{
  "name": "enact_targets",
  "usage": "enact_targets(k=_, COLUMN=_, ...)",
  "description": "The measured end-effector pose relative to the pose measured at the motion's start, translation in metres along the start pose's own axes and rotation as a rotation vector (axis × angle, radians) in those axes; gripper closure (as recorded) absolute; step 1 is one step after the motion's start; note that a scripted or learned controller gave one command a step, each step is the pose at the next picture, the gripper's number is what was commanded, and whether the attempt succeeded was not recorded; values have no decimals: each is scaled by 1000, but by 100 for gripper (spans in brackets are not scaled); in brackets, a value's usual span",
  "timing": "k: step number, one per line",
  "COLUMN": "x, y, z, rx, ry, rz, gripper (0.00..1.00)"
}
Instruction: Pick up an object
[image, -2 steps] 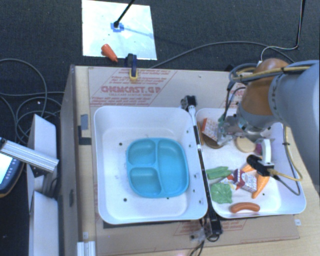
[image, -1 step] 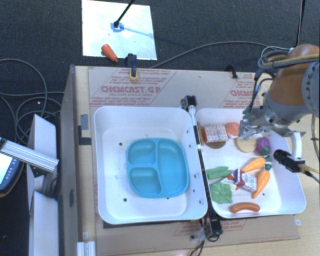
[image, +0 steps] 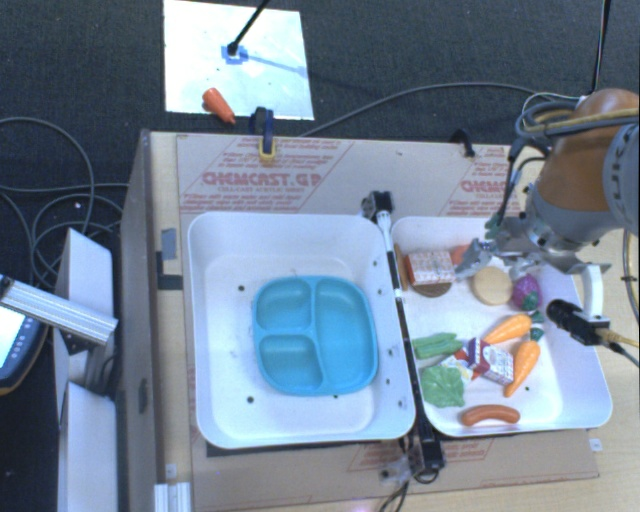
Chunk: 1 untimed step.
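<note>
The grey arm's jaws (image: 497, 250), their state impossible to tell, are hovering over the round beige bun (image: 491, 287), seemingly lining up a pick.

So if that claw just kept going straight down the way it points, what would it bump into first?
Probably the round beige piece in the right bin: the gripper hangs just above it, though one slanted view leaves depth unsure.

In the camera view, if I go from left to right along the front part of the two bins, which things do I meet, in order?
Blue divided tray → green lettuce leaf → sausage → lower carrot.
</note>
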<state>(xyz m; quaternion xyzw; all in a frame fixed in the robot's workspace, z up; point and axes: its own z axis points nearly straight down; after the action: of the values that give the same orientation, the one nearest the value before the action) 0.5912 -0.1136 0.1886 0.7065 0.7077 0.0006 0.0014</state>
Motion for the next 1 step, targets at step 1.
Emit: enact_targets(k=1, x=-34, y=65, z=90, rx=-13, ry=-5, rz=-2, gripper=0)
